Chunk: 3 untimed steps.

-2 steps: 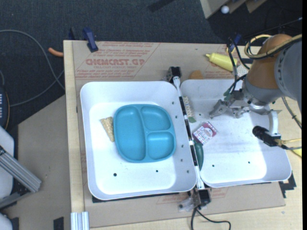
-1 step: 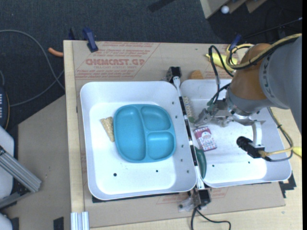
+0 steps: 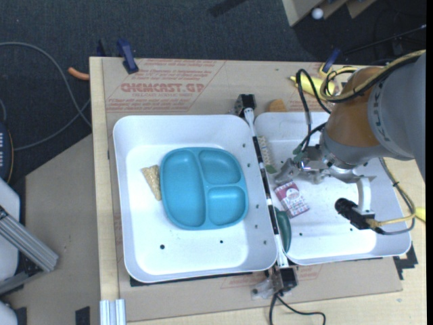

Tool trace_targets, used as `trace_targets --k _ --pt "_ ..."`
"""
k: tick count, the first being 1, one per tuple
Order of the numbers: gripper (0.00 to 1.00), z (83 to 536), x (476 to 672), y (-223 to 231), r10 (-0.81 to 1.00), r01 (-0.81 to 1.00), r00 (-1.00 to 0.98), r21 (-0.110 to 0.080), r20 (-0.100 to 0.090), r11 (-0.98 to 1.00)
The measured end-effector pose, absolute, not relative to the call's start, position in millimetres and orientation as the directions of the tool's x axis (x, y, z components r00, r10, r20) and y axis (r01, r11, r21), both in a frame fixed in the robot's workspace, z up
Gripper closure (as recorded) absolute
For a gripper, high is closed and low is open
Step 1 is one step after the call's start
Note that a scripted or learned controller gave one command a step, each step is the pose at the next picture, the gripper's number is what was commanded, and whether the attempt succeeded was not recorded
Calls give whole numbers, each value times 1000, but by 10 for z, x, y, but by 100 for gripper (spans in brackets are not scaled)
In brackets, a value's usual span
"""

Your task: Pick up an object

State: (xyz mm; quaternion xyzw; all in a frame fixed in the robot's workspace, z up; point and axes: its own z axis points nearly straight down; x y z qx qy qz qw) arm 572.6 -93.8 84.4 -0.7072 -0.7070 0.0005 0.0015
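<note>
The likeliest target is the small pink-and-white packet (image 3: 292,200), lying flat on the floor of the right bin (image 3: 338,246) near its left wall. Just below and left of it a dark green object (image 3: 283,230) rests against the same wall, beside the divide between the two bins. The pincer (image 3: 302,166) hangs above the upper left part of the right bin, just up from the packet, with the grey arm (image 3: 396,114) and its orange band (image 3: 352,117) reaching in from the right. Whether the pincer is released or clenched I cannot tell; the wrist hides it, and nothing can be seen held in it.

In the left bin (image 3: 135,181) a blue divided plate (image 3: 203,187) takes up the middle, with a tan crumbly piece (image 3: 152,178) tucked at its left edge. Both bins sit on a desk (image 3: 108,114) topped with printed cardboard.

The risks, as I judge them: the packet is thin and flat, so the pincer may close over it and come up with nothing. It also lies close to the bin wall, which could block one side of the pincer on descent. The green object nearby might be nudged or caught instead.
</note>
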Motion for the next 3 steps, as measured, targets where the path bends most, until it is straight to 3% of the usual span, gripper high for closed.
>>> trace_targets --k 1,2,3 --pt "0 851 6668 -1173 1000 1000 -2 2 -1 2" --pt "0 1386 6608 -2201 1000 1000 1 4 -4 -1" --pt "0 939 6427 -1180 1000 1000 -1 -2 2 1"
